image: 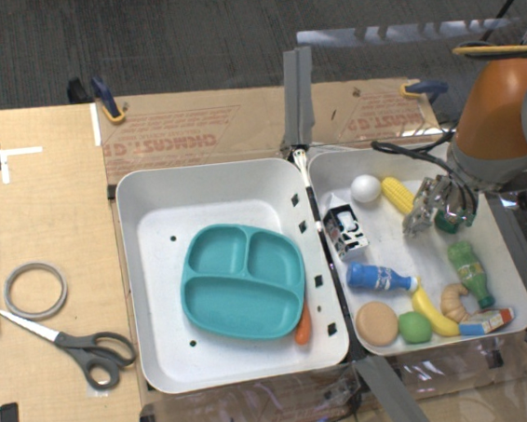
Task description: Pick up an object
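Note:
My gripper (429,209) hangs over the upper right part of the right bin (510,254). It sits just right of a yellow corn cob (396,194). A dark green round object (455,220) lies right against the gripper's lower right side. A white ball (366,188) rests at the bin's back. Lower down lie a blue bottle (380,278), a green bottle (469,273), a banana (431,312), a tan round piece (377,323), a green lime (413,327) and a small orange box (486,322).
A black and white item (344,228) lies by the divider. The left bin (144,227) holds a teal divided plate (243,281) and an orange carrot (302,326). Scissors (81,348) and a tape roll (35,288) lie on the bench at left.

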